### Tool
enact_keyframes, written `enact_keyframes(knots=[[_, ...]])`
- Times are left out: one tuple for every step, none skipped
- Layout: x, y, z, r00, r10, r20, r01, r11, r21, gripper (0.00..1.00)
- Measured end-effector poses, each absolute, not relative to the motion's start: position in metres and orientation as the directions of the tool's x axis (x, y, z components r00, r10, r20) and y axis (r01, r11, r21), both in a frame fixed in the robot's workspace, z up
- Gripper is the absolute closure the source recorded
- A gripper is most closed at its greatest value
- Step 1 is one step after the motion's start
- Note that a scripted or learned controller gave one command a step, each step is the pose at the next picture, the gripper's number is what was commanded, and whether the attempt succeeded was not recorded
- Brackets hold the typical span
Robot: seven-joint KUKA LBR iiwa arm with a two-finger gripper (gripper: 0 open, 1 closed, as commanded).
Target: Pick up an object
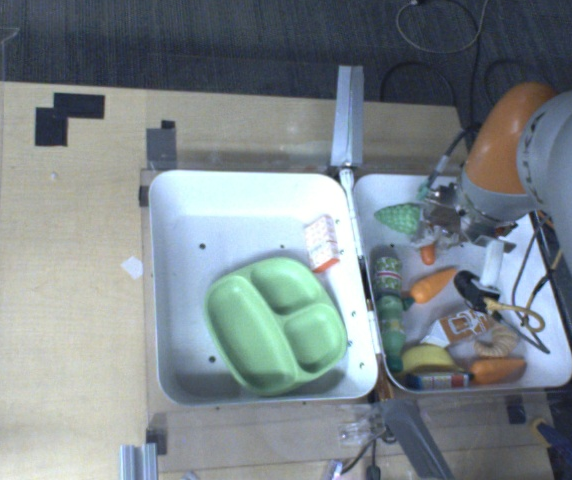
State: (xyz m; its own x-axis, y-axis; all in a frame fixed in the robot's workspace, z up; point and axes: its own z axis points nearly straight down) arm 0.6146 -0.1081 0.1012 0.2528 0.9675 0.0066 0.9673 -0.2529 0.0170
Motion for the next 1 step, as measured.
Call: enact_keyframes(knots=[[0.6702, -0.0365, 0.2349, 0.357, 0.934, 0.002, 0.934, -0.357, 0.007, 1.0]])
